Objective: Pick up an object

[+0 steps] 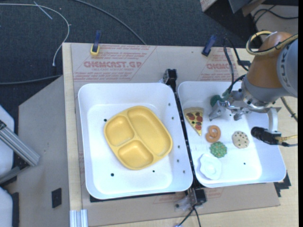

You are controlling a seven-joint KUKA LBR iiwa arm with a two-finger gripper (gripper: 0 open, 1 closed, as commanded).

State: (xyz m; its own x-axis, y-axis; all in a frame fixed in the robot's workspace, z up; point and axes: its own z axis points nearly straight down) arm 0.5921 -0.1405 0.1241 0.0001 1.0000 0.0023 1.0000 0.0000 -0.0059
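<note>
My gripper (226, 115) hangs low over the far part of the right bin (270, 174), open, with bare white floor between its fingers. A small dark green piece (215, 100) lies right beside its left finger, partly hidden by the gripper body. Just to the left lies a toy pizza slice (194, 118). In front of the gripper lie an orange pretzel (213, 134), a green broccoli-like piece (218, 149), a speckled cookie (240, 139) and a white fried-egg shape (209, 166).
The left bin (90, 141) holds a yellow divided plate (137, 137). A black cable part (265, 135) of the arm reaches over the right bin's right side. The arm's orange band (265, 72) stands above the bin's far right corner.
</note>
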